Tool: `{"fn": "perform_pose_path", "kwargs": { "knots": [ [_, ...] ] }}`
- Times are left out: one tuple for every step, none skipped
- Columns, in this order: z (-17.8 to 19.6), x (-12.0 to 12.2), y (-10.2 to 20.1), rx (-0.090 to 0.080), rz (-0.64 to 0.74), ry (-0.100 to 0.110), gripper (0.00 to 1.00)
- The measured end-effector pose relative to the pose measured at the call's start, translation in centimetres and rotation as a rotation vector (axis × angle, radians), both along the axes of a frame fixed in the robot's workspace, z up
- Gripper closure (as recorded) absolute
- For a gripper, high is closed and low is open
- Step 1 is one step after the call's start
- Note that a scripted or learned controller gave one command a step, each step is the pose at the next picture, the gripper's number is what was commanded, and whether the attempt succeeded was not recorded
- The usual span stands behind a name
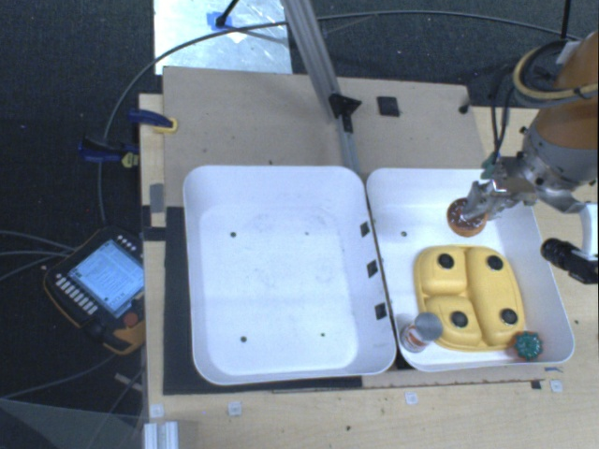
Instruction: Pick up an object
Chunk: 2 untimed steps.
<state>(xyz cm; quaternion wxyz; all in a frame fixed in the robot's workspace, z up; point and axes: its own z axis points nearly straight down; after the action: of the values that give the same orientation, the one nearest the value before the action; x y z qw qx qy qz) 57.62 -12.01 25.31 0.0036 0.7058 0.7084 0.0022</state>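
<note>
At the near edge of the right bin (402,195) lay two small things: a round, dark green, knobbly ball (529,346) in the near right corner, and a small cup-like piece with a grey disc top (420,330) near the left wall. Between them, and reaching toward the middle of the bin, sat one yellow tray (468,293) of smooth, glossy plastic, rounded at the corners and moulded into four soft lobes, each with a dark round hole. The grey-topped piece sat just beside the tray's near left corner, and the ball just beside its near right corner.

The left bin (276,279) was one shallow white tub with rounded corners and a smooth matte floor bearing a few small dark dots. Both bins rested on a flat, brown, cardboard-like worktop (253,120).

Farther back in the right bin lay one small round brown ring (462,217), rough-looking, like a doughnut. The gripper (475,206) stood right over it, its metal fingers down at the ring's far right edge; whether they were clenched or released could not be told, nor whether they gripped the ring. The grey arm with its orange band (562,92) came in from the far right.

On the floor to the left lay one handheld controller with a lit screen (98,283).
</note>
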Motion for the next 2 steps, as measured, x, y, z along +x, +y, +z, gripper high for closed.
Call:
{"fn": "perform_pose_path", "kwargs": {
  "knots": [
    [3.0,0.1,0.0,0.001,0.001,0.004,1.0],
    [2.1,2.7,4.5,0.002,0.005,0.004,1.0]
  ]
}}
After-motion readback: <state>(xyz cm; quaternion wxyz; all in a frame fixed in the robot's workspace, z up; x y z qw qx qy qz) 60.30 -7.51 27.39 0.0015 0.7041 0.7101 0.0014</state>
